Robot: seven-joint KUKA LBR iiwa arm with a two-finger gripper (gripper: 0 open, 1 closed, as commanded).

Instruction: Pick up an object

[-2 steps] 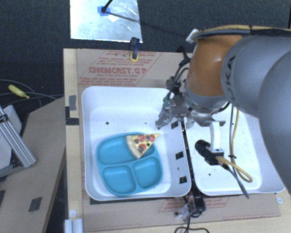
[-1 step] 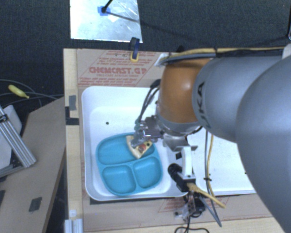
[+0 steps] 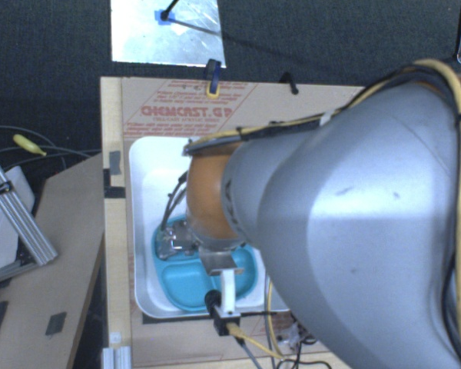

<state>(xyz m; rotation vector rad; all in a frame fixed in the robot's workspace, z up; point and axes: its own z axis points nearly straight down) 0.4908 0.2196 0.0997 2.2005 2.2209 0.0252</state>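
Camera view, looking down at a slant. At the far left, an aluminium rail (image 3: 15, 210) lies slantwise across the corner of a tan side table (image 3: 61, 237). Just above them, a small yellow object (image 3: 27, 144) rests on the dark floor.

Next to the right is the bench, covered by a brown sheet (image 3: 184, 106) with red lettering. A blue-and-yellow clamp (image 3: 213, 79) sits on the sheet's far edge, and a shiny square panel (image 3: 138, 21) lies on the floor beyond it.

The white bin (image 3: 142, 183) lies on the brown sheet. Its far half is bare, and its right side is hidden under the robot. The task's thing, a blue dish (image 3: 177, 287), lies flat in the near half of this bin, close to the front wall and just clear of the left wall. It is shallow with a raised rim, and its right part is covered by the robot's wrist.

The gripper (image 3: 167, 241) shows as a metallic piece inside the bin, over the far left rim of the blue dish. Whether it touches the dish cannot be told, and whether it is spread, pressed together or pinching anything cannot be told either, since the wrist hides its tip.

The orange band (image 3: 203, 194) is directly above the gripper and points down into the bin. From there the grey arm (image 3: 353, 229) widens to the right and covers the bench on that side.
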